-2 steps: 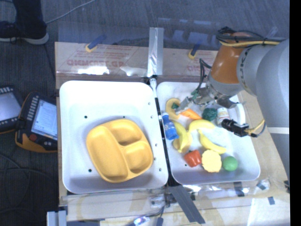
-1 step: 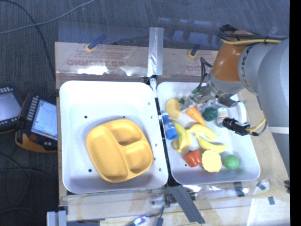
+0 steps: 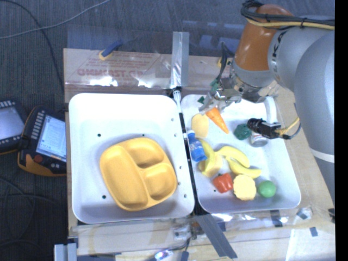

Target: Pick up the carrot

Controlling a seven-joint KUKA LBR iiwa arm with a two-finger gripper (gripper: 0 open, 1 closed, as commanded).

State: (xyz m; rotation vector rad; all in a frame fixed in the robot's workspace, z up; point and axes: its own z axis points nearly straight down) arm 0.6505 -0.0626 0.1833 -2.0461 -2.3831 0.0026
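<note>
The carrot (image 3: 218,119) is orange with a small green top and lies at a slant in the upper left of the right bin (image 3: 283,162). Its thick end sits between the fingertips of my gripper (image 3: 216,105), which comes down from the orange-banded wrist (image 3: 255,42) and is shut on that end. The pointed tip of the carrot aims down and to the right, just beside a pale yellow lemon-like fruit (image 3: 200,125).
The right bin also holds a blue bottle (image 3: 196,147), bananas (image 3: 234,159), a red pepper (image 3: 223,182), a yellow fruit (image 3: 244,188), a green ball (image 3: 266,188), a dark green item (image 3: 242,130) and a can (image 3: 258,140). A yellow divided plate (image 3: 138,173) lies in the left bin (image 3: 92,118).
</note>
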